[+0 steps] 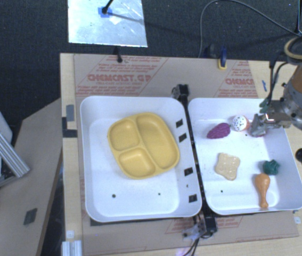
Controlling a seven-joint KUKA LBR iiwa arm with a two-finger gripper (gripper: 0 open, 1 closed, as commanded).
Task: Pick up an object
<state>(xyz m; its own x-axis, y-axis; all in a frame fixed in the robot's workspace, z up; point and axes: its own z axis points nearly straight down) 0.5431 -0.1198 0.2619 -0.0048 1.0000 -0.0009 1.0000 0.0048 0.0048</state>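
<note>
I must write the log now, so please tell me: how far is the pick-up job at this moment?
Done: nothing looks lifted yet. The purple grape bunch, white dotted ball, beige cracker-shaped piece, green leafy piece and orange drumstick all lie in the right white bin. In hand: the gripper sits low, right of the ball. Left: grasping and lifting one object.

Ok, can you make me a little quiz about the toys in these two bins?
1. True or false: the yellow tray lies in the left bin.
2. Which toy lies nearest the pincer? A) chicken leg B) white ball C) green toy
3. What colour is the toy beside the white ball?

Key: 1 true. 2 B. 3 purple.
</note>
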